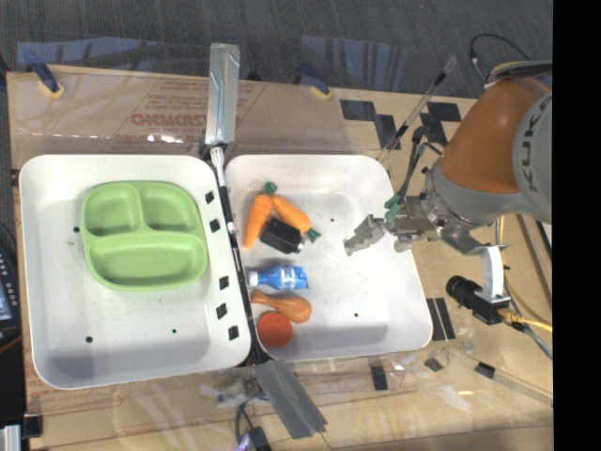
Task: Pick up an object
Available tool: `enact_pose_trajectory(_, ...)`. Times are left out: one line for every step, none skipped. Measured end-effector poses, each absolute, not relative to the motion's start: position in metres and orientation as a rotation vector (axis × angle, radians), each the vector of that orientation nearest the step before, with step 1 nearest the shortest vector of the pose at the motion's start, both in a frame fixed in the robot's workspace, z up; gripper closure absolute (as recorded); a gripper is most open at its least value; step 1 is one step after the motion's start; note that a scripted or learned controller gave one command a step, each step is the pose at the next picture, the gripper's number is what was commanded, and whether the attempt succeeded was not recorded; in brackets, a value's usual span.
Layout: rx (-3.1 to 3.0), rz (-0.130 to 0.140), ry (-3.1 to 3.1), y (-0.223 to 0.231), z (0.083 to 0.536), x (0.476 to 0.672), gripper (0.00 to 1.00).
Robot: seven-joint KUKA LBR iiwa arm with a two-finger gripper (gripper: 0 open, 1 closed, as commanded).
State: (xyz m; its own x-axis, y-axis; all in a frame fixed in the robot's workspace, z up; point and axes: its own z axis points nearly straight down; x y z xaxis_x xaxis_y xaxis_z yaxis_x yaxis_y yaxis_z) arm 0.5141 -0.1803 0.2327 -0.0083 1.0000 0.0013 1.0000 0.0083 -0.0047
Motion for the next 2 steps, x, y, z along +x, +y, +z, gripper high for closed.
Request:
enact_pose_trajectory(-2.323,0.008,-2.103,-0.123,0.144,0.611,0.0)
enact_pose_trajectory(-2.061,0.002,-2.369,-0.136,0.091,0.642,0.0)
